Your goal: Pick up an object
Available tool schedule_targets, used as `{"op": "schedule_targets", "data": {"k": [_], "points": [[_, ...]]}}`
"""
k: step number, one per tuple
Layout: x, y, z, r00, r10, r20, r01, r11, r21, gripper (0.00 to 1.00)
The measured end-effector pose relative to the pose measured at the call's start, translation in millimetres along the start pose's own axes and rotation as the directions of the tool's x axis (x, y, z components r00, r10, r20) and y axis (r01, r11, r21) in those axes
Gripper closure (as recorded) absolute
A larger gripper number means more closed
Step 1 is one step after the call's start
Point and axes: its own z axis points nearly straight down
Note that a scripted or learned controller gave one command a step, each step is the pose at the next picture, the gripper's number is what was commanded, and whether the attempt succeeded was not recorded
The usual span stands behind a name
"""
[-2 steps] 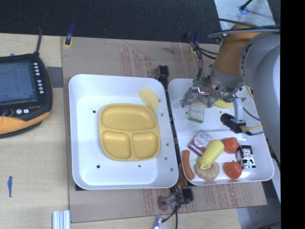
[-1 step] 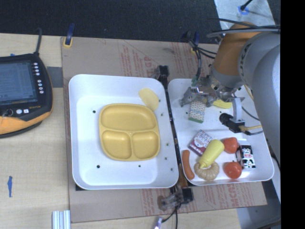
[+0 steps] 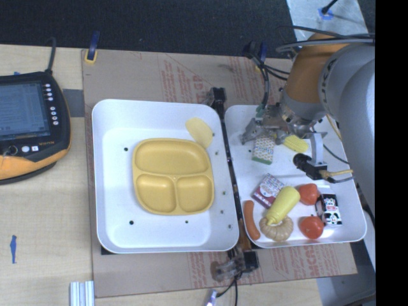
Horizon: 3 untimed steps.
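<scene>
Objects (image 3: 285, 204) fill the right bin (image 3: 357, 234) on a cardboard-covered bench (image 3: 159, 75).

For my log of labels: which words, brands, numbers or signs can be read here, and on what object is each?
None can be read.
Cardboard sheet: faint red print, too blurred.
Handheld screen: lines of text, too small.
Small packet below the gripper: pattern, illegible.
Red and white wrapper: print, illegible.
</scene>
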Motion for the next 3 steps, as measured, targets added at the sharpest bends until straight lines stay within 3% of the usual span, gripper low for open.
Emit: {"op": "schedule_targets", "data": {"k": [1,2,3], "points": [[8,6,0,1.0,-0.002,0.001,0.002,1.0,-0.006,0.0],[-59,6,-1,1.0,0.0,0.002,0.0,1.0,-0.007,0.0],[-100,-94,1,1.0,-0.011,-0.021,0.011,1.0,0.003,0.0]]}}
